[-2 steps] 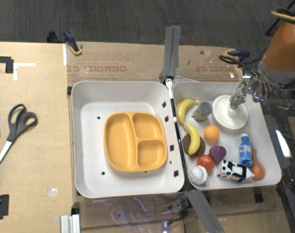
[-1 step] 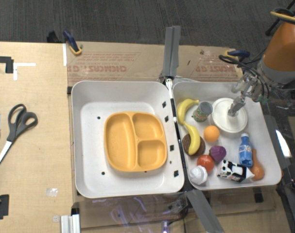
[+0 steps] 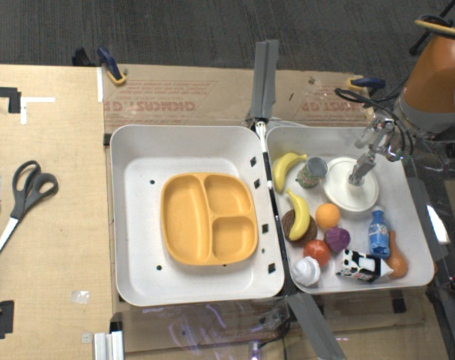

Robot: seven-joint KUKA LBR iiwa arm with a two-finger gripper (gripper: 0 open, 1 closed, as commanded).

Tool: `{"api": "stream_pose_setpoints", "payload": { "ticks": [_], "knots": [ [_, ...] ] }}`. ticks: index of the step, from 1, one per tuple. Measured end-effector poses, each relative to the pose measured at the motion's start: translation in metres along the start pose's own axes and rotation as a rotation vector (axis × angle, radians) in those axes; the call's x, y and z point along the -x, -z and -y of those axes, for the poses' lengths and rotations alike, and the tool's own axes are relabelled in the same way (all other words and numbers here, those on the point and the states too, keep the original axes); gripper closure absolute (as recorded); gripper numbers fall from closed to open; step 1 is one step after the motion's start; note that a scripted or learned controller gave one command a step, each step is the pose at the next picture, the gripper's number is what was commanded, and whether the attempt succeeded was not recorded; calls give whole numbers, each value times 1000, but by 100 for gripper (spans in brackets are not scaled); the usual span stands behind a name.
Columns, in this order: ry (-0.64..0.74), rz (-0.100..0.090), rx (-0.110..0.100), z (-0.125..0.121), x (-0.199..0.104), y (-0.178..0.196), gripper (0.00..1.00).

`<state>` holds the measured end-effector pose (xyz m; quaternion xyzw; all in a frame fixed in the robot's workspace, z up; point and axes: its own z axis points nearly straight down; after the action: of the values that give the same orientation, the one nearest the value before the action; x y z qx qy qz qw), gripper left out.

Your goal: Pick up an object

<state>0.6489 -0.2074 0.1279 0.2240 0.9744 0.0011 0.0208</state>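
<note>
The right bin (image 3: pixel 414 193) holds several small objects. Two yellow bananas (image 3: pixel 286 169) (image 3: pixel 299 216) lie at its left, with a small grey-green cup (image 3: pixel 312 173) between them. A white round dish (image 3: pixel 352 191) sits in the middle. In front of it lie an orange (image 3: pixel 327 214), a purple plum (image 3: pixel 337 238), a red tomato (image 3: pixel 315 250), a white lump (image 3: pixel 306 271), a blue bottle (image 3: pixel 378 234) and a black-and-white cow toy (image 3: pixel 360 265). My gripper (image 3: pixel 359 172) reaches in from the upper right and points down over the white dish.
The left bin (image 3: pixel 130 223) holds a yellow divided tray (image 3: pixel 209 218). Scissors (image 3: pixel 23 195) lie on the bench at far left. Blue clamps (image 3: pixel 112 66) (image 3: pixel 366 85) sit on the cardboard behind the bins. A grey divider bar (image 3: pixel 264 73) rises between the bins.
</note>
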Motion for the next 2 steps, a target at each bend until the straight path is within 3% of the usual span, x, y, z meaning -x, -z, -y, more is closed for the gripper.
{"api": "stream_pose_setpoints", "payload": {
  "ticks": [2],
  "knots": [
    [-16,1,0,5,-5,0,0]
  ]
}}
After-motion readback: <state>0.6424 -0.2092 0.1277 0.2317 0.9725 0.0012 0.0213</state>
